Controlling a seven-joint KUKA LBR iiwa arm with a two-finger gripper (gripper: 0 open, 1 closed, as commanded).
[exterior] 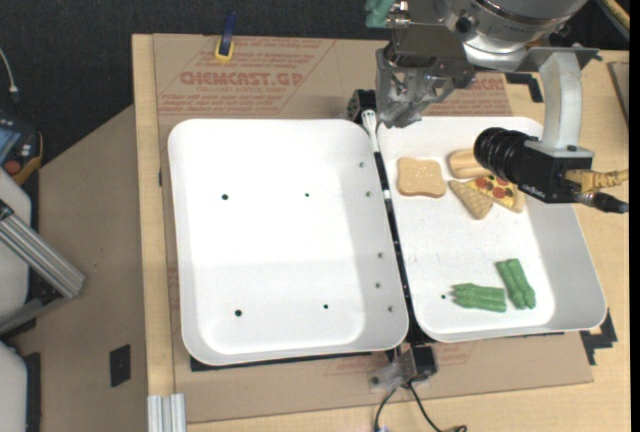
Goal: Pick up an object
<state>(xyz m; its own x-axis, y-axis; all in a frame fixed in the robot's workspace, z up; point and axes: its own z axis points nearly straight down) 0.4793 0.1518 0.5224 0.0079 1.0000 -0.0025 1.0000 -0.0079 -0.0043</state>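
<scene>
Grey arm (520,5) with an orange band, metal claw (405,105) (teal fitting beside its mount).

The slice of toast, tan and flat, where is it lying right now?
The tan toast slice lies in the right white bin, near its upper left, just left of the pizza slice.

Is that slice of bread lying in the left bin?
No, the bread slice lies in the right bin, near its upper left corner.
</scene>
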